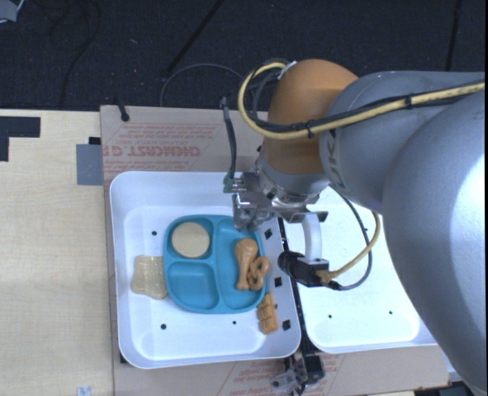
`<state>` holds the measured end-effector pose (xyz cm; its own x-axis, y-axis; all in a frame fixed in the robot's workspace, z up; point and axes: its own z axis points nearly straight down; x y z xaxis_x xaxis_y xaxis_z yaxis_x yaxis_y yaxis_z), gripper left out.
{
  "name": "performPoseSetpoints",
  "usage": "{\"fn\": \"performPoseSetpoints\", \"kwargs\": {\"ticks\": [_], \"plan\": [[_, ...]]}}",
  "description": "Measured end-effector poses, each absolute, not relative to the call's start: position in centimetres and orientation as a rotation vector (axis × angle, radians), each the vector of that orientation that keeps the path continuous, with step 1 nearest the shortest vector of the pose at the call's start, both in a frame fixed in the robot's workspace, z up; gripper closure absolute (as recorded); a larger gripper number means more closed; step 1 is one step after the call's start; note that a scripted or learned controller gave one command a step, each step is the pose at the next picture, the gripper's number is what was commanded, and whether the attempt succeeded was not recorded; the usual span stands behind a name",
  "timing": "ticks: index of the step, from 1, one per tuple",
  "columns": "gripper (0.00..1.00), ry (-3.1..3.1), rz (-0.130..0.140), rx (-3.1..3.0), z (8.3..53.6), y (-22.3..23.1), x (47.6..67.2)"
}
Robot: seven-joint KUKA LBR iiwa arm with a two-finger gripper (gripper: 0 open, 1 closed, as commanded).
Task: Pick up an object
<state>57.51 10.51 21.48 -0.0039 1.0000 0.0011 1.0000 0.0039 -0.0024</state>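
Lying in left bin [136,337]: pale bread piece [149,276], then blue divided tray [196,291] carrying round tan disc [190,239] and brown pretzel-like toy [248,263]. Hovering above tray's right edge: tool [252,213], state impossible to tell.

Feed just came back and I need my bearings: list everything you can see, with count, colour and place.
Bins: 2, white, side by side on the bench.
Tray: 1, blue, compartmented, in the left bin.
Round cookie: 1, cream, tray's upper-left compartment.
Pretzel-like pieces: tan, tray's right compartment; count unclear.
Pale piece: 1, beige, on the bin floor by the tray's left edge.
Small brown piece: 1, below the tray's lower-right corner.
Arm: 1, grey with orange band, from the right.
Gripper: 1, over the tray's upper-right edge.
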Motion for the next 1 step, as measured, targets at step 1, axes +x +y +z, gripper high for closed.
{"fn": "performPoseSetpoints", "kwargs": {"ticks": [1], "plan": [[0.0,-2.223,0.006,-2.217,21.51,10.34,57.39]]}}
